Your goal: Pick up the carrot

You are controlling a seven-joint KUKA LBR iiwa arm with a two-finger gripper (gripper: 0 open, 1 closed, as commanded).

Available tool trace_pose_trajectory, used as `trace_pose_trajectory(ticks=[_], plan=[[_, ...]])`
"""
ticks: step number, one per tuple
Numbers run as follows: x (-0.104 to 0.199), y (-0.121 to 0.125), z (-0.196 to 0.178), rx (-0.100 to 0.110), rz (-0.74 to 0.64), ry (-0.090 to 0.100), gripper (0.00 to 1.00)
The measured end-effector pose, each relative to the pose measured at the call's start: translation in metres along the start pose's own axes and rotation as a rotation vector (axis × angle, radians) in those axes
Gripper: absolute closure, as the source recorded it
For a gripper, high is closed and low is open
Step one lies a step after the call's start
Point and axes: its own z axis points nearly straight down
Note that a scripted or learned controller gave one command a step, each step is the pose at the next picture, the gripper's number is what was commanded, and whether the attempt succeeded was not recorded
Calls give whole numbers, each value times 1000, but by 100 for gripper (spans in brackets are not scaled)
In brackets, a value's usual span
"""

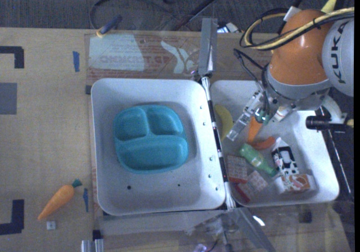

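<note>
An orange carrot (255, 129) stands on end in the right bin (329, 180), its top right under my gripper (260, 116). The gripper hangs low over the bin's upper middle, under the orange wrist band (298, 48). Another orange-red piece (266, 143) lies just below that carrot. A second carrot (56, 201) with a green top lies on the bench outside the bins, at the lower left.
The left bin (104, 189) holds a blue divided plate (151, 137). In the right bin lie a yellow piece (224, 120), a green bottle (257, 158), a milk carton (288, 170) and small packets (239, 169). The arm covers the bin's upper right.
</note>
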Motion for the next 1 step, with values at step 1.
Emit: trace_pose_trajectory(ticks=[1], plan=[[-2, 1, -12, -5, 3, -6, 100]])
